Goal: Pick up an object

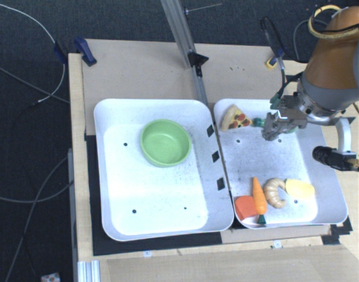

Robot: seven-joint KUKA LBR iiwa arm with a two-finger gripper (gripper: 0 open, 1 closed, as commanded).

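From above the bench, nothing looks lifted yet: the gripper (pixel 274 128) hangs over the right bin (pixel 285 157), near a pizza slice (pixel 235 118), while a carrot (pixel 258 196) and croissant (pixel 275 191) lie untouched at the bin's near end. The grasp cannot be made out, and picking appears still ahead.

- The arm (pixel 335 57) enters from the right edge of the camera view, near the top.
- Its orange band sits uppermost; the grey wrist section follows below it.
- The wrist points down and toward the left.
- The hand (pixel 273 129) hangs at the arm's lower left end.
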